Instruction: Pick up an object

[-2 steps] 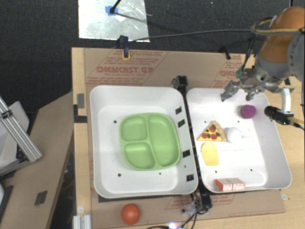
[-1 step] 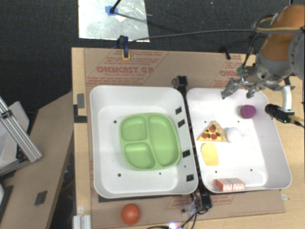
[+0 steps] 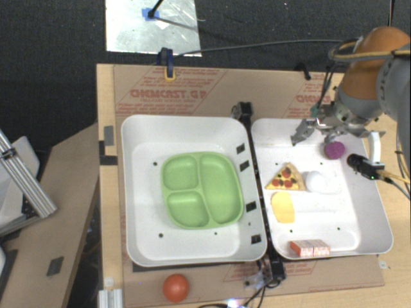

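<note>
The right bin (image 3: 366,217) holds a purple round object (image 3: 334,149), a toy pizza slice (image 3: 286,178), a white ball (image 3: 314,181), a yellow piece (image 3: 282,208) and a red-and-white box (image 3: 309,248). My gripper (image 3: 316,136) hangs over the bin's far end, just left of and above the purple object. Its fingers are spread open, with nothing between them. One finger (image 3: 300,134) points toward the bin's far left corner.
The left bin (image 3: 138,172) holds a green divided plate (image 3: 201,189). An orange ball (image 3: 175,287) lies on the bench in front of the left bin. A black connector on a cable (image 3: 363,165) hangs beside the purple object. Black clips line the divide between the bins.
</note>
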Controlling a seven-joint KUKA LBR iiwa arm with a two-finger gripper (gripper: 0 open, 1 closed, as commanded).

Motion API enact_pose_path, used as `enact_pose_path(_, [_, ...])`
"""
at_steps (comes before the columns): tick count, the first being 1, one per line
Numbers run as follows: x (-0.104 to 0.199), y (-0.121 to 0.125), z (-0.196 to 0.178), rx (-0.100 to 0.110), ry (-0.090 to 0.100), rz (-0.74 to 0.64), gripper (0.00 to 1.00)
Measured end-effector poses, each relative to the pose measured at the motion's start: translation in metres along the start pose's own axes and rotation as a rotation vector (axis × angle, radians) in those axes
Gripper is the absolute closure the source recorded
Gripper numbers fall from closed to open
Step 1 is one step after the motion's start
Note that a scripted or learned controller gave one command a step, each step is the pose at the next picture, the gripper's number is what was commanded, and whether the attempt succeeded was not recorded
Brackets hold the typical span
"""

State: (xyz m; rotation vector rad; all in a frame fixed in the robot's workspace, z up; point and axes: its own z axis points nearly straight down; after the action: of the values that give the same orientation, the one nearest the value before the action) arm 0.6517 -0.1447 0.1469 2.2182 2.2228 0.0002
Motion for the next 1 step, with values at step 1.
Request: enact_pose_path(1, [0.0014, 0.0084, 0.058, 0.001, 0.0, -0.003, 0.0])
